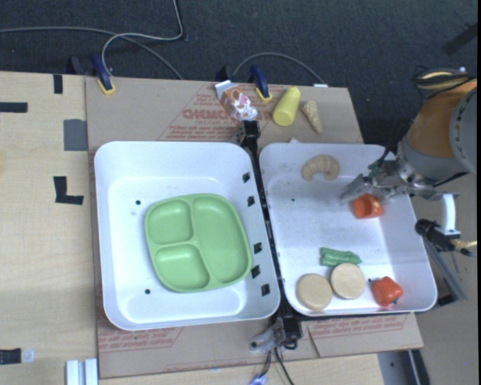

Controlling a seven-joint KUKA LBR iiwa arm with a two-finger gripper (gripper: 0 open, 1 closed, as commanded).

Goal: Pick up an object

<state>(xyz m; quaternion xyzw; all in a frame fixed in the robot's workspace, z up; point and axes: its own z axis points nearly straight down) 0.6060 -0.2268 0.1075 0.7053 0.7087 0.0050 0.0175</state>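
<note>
Seemingly the approach step: the hand (367,189) hovers over the right white bin (401,239), fingers spread apart, gripping nothing. A small orange-red plastic piece (367,207) lies just below its fingertips. Next it must descend and clamp squarely.

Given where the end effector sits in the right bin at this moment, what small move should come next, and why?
Probably a short descent onto the orange-red piece. The end effector hangs at that piece's upper left edge in the right bin, and nothing shows between its fingers. The croissant lies apart to the left, so going straight down looks unobstructed.
</note>
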